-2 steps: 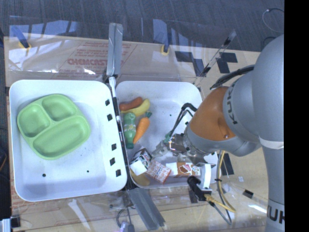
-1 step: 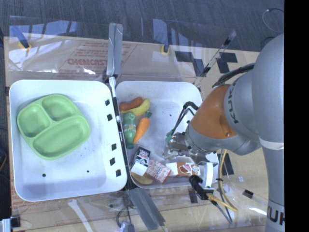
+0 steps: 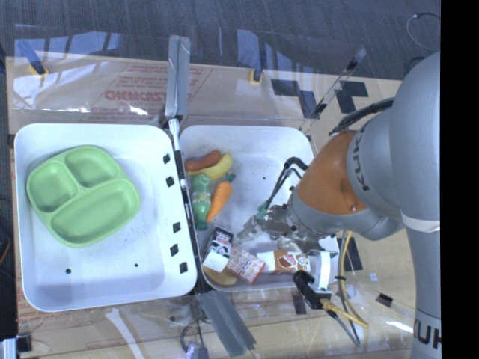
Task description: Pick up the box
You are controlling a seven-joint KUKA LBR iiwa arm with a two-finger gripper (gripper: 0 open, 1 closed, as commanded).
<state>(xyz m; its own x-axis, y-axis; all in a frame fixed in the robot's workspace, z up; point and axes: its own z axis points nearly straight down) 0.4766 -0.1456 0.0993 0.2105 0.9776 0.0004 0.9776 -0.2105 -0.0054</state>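
Gripper (image 3: 271, 223) sits low over the right bin (image 3: 251, 135); I cannot tell its state. I log the box (image 3: 246, 265) at its 7 o'clock, near, by the bin's front wall.

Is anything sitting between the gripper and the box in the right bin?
Nothing visible does. The gripper hangs over bare bin floor just right of the box, which lies at the near wall beside a small carton.

green divided plate (image 3: 82, 194), orange carrot (image 3: 218, 200), white bins (image 3: 45, 294), red-patterned box (image 3: 246, 264)
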